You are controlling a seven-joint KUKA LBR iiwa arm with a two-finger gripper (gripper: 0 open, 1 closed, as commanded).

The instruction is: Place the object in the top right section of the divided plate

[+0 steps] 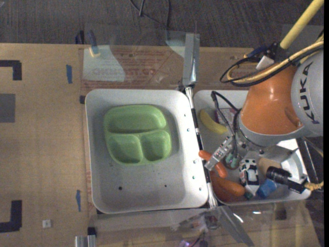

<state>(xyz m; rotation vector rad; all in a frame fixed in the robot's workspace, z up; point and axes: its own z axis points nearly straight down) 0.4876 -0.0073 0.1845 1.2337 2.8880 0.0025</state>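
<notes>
A green divided plate [137,134] lies in the left bin [149,194], with one long section at the top and two smaller ones below. My gripper [222,157] hangs low over the left side of the right bin [303,192], under the grey and orange arm. It is right above a thin orange carrot-like piece [206,155] and beside a round red-orange object [229,189]. The arm hides much of that bin.
The right bin also holds a yellow banana [212,121], a white and black toy [250,172], a blue block [266,189] and a beige piece [268,163]. A metal divider [195,138] runs between the bins. Yellow cables loop above the arm.
</notes>
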